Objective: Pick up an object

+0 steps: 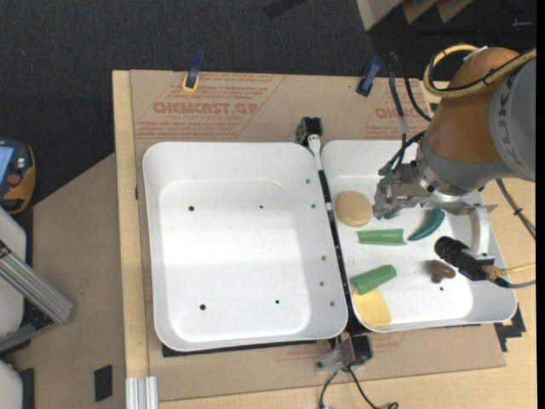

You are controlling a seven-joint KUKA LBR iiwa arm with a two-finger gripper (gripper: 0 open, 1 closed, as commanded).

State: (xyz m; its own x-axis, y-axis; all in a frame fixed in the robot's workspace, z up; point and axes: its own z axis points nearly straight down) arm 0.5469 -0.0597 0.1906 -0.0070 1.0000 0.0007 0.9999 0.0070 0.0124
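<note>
My gripper (392,201) hangs low over the back of the right bin (477,312), under the grey and orange arm. A tan round object (352,209) lies just left of it. A flat green stick (380,238) rests right below it, and a teal curved piece (427,225) lies to its lower right. Further forward are a green wedge (373,278), a yellow piece (372,308) at the front left corner and a small brown object (439,270). I see nothing held.
The left bin (166,254) stands beside the right one, split from it by a black divider (328,216). A black fitting with a cable (464,259) lies over the right bin's right side. Clamps (192,75) hold the cardboard base at the back.
</note>
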